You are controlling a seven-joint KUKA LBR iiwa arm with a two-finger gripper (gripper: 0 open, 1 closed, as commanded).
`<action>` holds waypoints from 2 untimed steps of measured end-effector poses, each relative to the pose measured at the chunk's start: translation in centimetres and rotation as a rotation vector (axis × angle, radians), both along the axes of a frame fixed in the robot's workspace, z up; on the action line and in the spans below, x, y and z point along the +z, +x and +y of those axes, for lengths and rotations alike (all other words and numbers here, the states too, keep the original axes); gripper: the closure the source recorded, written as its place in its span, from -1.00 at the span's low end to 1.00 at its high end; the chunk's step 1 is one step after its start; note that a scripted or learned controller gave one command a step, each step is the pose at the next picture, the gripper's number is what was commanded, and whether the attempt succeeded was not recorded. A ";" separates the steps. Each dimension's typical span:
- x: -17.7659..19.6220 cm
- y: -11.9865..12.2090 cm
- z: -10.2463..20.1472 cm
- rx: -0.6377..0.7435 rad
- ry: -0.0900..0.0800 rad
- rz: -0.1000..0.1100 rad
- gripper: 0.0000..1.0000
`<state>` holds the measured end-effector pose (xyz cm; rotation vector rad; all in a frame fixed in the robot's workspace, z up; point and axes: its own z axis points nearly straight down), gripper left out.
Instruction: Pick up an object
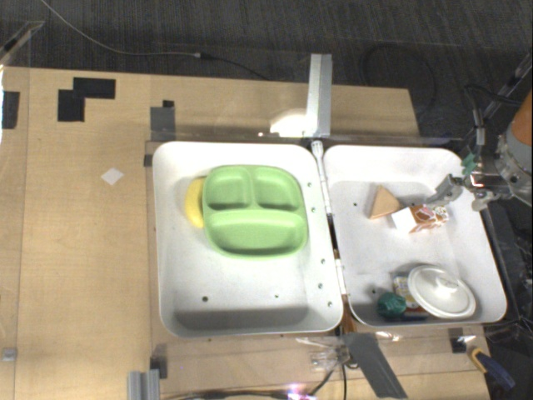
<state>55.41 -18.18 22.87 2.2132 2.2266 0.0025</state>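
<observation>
My gripper [463,182] reaches in from the right edge, over the far right side of the right bin [366,169]. Just left of it and slightly nearer lies a small white and red object [423,217], with a tan wedge [383,202] further left. A white round lid [441,292] and a dark green object [391,307] sit at the near side of the same bin. In the left bin [241,307], a green divided plate [251,209] rests partly over a yellow object [193,203].
A grey upright post [320,94] stands behind the seam between the bins. The light wooden bench [75,248] extends to the left. Cables hang around the arm at the right edge.
</observation>
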 end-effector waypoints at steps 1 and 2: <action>-7.1 3.7 4.6 0.110 0.000 0.000 -1.00; -12.8 6.6 9.6 0.245 -0.007 -0.023 -1.00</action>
